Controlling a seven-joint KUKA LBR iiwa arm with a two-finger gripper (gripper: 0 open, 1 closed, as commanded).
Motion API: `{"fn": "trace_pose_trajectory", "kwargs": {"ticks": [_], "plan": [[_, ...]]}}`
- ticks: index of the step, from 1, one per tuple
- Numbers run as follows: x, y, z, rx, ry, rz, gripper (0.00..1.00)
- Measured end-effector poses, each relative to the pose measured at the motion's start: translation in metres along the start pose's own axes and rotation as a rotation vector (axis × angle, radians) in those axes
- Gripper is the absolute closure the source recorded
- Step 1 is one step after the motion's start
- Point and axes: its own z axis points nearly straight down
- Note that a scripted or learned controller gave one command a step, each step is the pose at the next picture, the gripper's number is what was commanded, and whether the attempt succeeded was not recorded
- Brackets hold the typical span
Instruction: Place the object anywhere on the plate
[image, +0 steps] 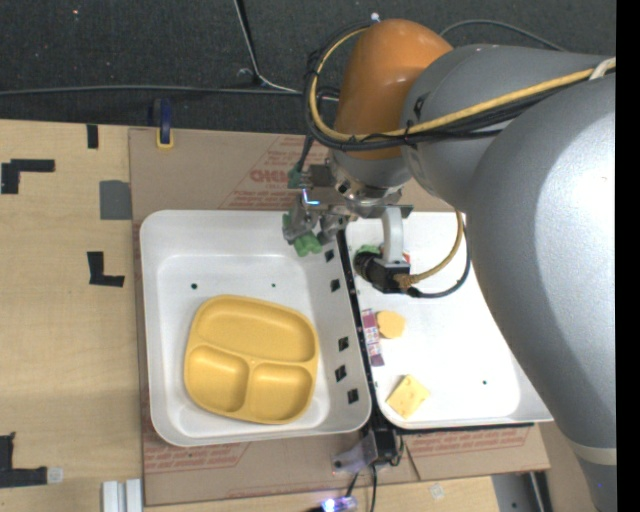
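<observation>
The gripper (305, 232) is hovering over the left bin (160, 300), clenched on a small green object (304, 240), seemingly light, above the plate (250, 358).

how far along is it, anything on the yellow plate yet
Not finished. Done: the gripper is over the left bin's upper right corner, with something small and green at its tip. In hand: whether that green thing is really clamped is too unclear to say. Left: moving over the yellow plate, whose three compartments hold nothing, and letting go. Two yellow pieces lie in the right bin.
</observation>
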Motion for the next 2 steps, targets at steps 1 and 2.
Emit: {"fn": "trace_pose_trajectory", "kwargs": {"ticks": [1,2], "plan": [[0.0576,0.0114,0.0110,0.001,-0.002,0.001,1.00],[0.0547,0.0112,0.0104,0.002,-0.003,0.004,0.00]]}}
